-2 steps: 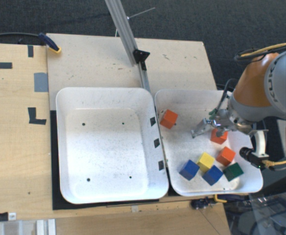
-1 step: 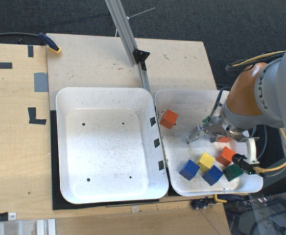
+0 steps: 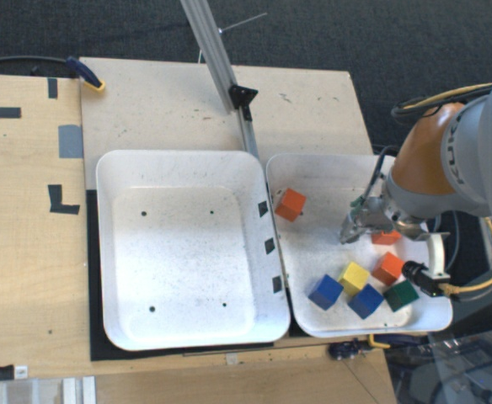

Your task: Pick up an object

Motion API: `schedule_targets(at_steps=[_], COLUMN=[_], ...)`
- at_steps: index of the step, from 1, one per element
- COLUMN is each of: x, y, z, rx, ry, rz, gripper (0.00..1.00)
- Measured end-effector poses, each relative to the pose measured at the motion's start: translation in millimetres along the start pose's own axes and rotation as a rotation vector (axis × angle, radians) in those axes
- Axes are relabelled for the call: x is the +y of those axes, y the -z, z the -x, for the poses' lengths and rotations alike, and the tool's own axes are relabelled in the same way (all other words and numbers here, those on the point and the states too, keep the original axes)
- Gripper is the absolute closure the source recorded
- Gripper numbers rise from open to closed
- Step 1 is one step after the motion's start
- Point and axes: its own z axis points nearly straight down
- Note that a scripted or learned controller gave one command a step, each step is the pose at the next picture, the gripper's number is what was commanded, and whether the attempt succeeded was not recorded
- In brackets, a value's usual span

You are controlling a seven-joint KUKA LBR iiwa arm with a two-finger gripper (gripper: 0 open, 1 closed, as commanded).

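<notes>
We find the hand low in the right bin, toward its right side. Whether it is parted or closed we cannot tell. Just beside it, to the right, an orange block lies partly hidden by the wrist. In our judgement this is the nearest candidate. The other blocks cluster toward the bin's near edge; a lone orange cube sits well apart, left.

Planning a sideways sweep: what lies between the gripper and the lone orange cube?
In the camera view, only bare white bin floor lies between the gripper and the orange cube.
</notes>
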Motion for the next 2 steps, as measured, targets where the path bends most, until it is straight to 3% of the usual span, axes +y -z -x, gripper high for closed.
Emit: schedule_targets(at_steps=[2], x=[-13], y=[109], z=[-8], rx=[-0.002], ry=[0.000], rz=[0.007], gripper=[1.00])
